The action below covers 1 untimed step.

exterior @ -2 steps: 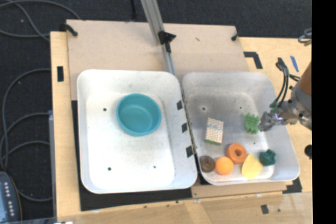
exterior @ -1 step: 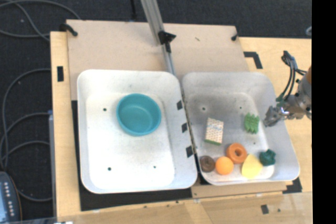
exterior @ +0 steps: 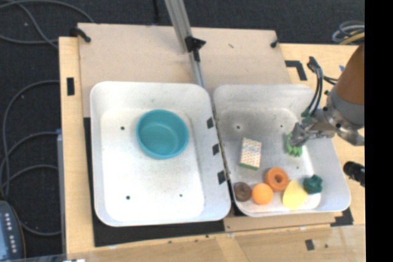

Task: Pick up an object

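Green, small and irregular in outline, an object is seen in the right bin, toward its right wall, directly at the tips of the gripper. The metallic grey gripper is lowered over it from the right, and the green object appears to lie between or just under the fingertips; whether it is actually clasped cannot be told, since the tips and the object overlap. The arm is seen with its orange band and grey casing at the right edge, with dark cables looped beside it.

Near the bin's front edge a cluster of small things is laid out: a pale, speckled rectangular block with a green edge, an orange ring, a smooth orange ball, a dark brown round piece, a yellow rounded lump and a dark green jagged piece.

In the left bin a round teal bowl with a smooth, matte surface is set upright near the middle. Both bins are white, shallow and round-cornered, their floors dusted with grey scuffing. A ribbed aluminium post is slanted across the cardboard-coloured bench.
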Tool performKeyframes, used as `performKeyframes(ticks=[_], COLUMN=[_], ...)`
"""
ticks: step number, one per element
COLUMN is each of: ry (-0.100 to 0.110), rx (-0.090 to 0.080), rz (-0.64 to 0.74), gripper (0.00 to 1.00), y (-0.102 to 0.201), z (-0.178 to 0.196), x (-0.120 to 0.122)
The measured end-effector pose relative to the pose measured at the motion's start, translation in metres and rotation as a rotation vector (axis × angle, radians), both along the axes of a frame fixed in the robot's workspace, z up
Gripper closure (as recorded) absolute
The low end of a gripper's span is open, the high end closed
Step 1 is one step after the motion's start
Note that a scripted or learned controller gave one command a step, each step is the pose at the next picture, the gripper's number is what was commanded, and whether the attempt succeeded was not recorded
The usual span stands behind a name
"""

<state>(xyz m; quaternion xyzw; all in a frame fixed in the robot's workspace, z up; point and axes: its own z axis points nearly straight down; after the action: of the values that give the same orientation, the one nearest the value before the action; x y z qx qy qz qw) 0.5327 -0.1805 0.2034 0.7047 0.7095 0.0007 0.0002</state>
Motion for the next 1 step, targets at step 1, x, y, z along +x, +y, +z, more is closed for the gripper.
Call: performKeyframes(ticks=[1], ry=[0.0], rx=[0.001], rz=[0.001], gripper=[1.0], y=[0.0489], z=[-0.0033], x=[0.0111])
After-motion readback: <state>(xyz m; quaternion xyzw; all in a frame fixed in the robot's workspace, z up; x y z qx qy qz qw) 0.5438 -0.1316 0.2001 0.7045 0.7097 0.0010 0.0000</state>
